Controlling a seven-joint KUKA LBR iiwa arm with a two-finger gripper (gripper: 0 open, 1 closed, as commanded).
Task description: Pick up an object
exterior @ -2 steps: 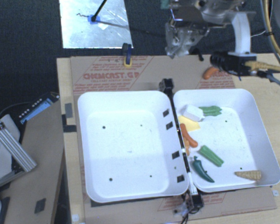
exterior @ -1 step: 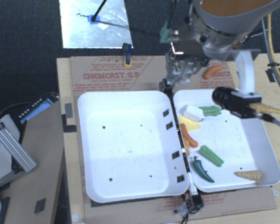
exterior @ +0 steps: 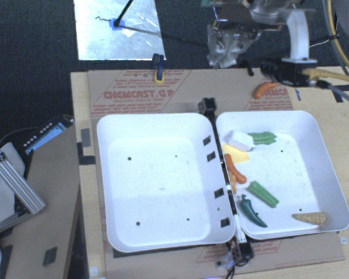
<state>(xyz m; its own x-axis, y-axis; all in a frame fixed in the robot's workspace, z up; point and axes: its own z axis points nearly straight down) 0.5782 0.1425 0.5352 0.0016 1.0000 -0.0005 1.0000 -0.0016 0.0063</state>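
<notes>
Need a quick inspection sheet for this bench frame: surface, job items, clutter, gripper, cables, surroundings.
Surface: wooden bench under a printed cardboard sheet; two white bins side by side, left bin, right bin.
Job's things: all in the right bin: white block, yellow piece, orange sausage-like piece, three green toy vegetables, tan cone.
Clutter: orange item on the cardboard behind the right bin; yellow-and-blue clamp.
Gripper: gripper high above the bench's far edge; finger state unclear.
Cables: yellow cables at right.
Surroundings: dark carpet, shiny sheet, aluminium frame at left.
</notes>
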